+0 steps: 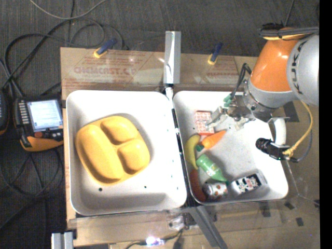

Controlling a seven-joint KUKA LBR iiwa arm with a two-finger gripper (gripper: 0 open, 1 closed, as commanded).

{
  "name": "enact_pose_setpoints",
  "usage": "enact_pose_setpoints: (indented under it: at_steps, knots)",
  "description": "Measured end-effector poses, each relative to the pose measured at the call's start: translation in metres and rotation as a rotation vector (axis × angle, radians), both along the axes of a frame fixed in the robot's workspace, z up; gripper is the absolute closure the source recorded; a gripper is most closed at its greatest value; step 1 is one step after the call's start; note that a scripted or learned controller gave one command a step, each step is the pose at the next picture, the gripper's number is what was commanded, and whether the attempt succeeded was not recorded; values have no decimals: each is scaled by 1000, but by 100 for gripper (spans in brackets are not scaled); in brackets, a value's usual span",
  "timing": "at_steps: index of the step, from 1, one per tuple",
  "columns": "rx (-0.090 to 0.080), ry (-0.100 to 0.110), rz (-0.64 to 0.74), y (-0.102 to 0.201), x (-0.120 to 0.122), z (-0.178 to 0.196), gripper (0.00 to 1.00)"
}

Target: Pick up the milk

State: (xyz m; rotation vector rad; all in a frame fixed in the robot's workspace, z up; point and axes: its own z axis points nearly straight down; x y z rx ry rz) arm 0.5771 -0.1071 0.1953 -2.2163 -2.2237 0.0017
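Note:
The milk (248, 183) is a small white carton with black patches and a red mark, lying on its side near the front right corner of the right bin (270, 165). My gripper (220, 116) hangs over the back of that bin, above a red and white box (202, 119) and just behind an orange carrot (214, 138). It is well away from the milk, which lies toward the bin's front. Nothing shows as held.
In the right bin there are also a yellow banana (191, 149), a green bottle (210, 168) and a small can (215, 190) by the front wall. The left bin (83, 191) holds a yellow divided plate (113, 148). A handheld screen (41, 115) lies off the bench at left.

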Motion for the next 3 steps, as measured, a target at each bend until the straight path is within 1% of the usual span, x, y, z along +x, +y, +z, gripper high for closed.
enact_pose_setpoints:
  at_steps: [1,2,3]
  knots:
    - [-2,0,41,-93,-50,-43,0]
    - [-3,-11,-110,5,-3,-105,0]
    - [-6,5,-101,4,82,-100,0]
